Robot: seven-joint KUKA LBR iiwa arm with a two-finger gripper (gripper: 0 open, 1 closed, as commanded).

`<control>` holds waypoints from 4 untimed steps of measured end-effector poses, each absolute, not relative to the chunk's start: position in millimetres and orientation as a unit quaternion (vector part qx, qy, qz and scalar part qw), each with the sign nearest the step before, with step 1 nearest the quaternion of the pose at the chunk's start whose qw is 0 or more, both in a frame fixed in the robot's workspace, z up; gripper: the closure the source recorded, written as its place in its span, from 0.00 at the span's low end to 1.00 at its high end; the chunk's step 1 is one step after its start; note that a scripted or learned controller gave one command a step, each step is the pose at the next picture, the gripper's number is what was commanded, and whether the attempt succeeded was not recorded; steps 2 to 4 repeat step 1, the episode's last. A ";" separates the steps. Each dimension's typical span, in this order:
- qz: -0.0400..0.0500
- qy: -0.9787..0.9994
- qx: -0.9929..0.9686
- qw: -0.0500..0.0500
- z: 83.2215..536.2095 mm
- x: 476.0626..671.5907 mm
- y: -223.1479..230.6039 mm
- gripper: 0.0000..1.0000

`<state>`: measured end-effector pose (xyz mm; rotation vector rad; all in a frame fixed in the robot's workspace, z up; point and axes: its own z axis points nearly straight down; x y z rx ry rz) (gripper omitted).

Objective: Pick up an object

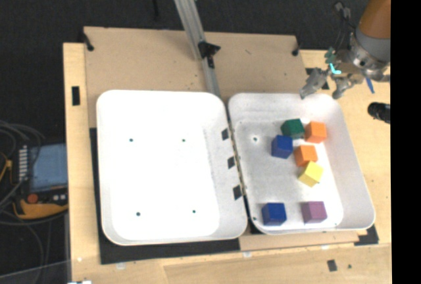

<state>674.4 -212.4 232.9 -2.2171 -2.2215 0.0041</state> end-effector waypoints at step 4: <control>0.001 -0.709 -0.705 -0.001 236.2 675.2 -212.9 0.00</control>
